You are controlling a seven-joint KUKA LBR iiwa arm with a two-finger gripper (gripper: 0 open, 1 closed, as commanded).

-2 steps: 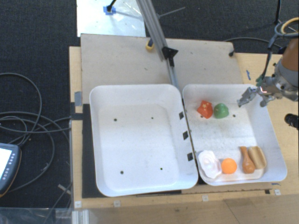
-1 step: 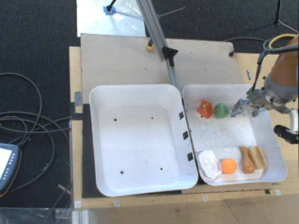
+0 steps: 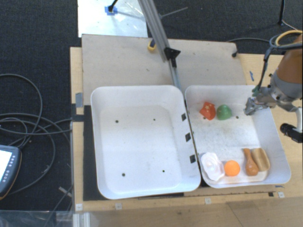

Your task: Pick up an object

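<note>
- Objects for your pick all lie in the right bin; start at its near edge, where four of them sit in a row.
- You see a white rounded piece at the near left corner, with an orange ball just beside it on the right.
- Right of the ball, an orange-brown drumstick-shaped piece lies touching a tan bun-like piece, both close to the near right corner.
- Farther back, a red piece and a green rounded piece sit side by side near the far left of that bin, just about touching.
- Your gripper hangs over the far right part of the same bin, to the right of the green piece and apart from it; you cannot tell from this slant whether it is spread or pressed together, and nothing is visible in its grasp.
- Your left bin lies alongside, touching the right one along the middle seam.
</note>
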